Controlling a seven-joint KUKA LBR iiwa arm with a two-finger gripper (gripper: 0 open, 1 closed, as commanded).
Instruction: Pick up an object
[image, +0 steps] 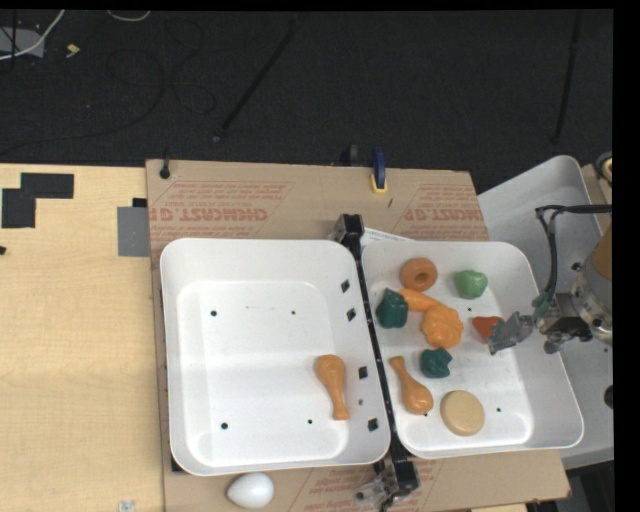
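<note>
The right bin (545, 400) holds several toys: an orange ring (418, 273), a green pepper (471, 284), a dark green piece (392, 310), an orange lump (441, 325), a small red piece (485, 325), a teal piece (435, 362), a tan drumstick (411, 385) and a beige disc (463, 412). My gripper (530, 336) hangs over the right side of this bin, just right of the red piece. It is open, with nothing between its fingers. A second drumstick (335, 384) lies in the left bin (190, 300).
A white egg (250, 490) lies on the cardboard in front of the left bin. Black clips (350, 228) sit along the divide between the bins. A blue clamp (379, 172) stands at the cardboard's far edge.
</note>
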